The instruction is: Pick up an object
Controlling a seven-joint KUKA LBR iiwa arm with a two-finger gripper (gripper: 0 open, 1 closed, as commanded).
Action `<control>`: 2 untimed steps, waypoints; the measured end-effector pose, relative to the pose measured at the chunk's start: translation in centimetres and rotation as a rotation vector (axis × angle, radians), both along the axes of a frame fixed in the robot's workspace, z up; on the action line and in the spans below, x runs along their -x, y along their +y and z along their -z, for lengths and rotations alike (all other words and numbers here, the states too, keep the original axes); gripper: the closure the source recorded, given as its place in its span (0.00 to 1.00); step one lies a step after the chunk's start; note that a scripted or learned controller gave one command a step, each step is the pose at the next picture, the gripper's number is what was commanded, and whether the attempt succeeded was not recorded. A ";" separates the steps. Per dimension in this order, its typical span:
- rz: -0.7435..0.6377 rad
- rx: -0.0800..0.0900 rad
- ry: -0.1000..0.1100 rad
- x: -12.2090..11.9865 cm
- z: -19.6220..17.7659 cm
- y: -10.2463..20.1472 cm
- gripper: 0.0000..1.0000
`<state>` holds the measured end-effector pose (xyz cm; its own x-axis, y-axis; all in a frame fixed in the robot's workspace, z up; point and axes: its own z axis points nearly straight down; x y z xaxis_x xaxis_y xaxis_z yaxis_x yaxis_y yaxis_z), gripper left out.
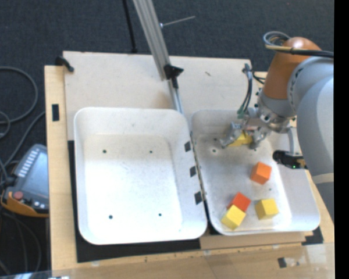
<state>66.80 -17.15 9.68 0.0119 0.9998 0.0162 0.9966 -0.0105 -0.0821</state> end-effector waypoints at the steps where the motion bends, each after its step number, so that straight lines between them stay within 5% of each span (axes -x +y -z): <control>1: -0.006 0.006 0.000 0.2 -0.6 -0.2 1.00; 2: -0.004 -0.026 0.005 -0.1 0.3 -3.3 1.00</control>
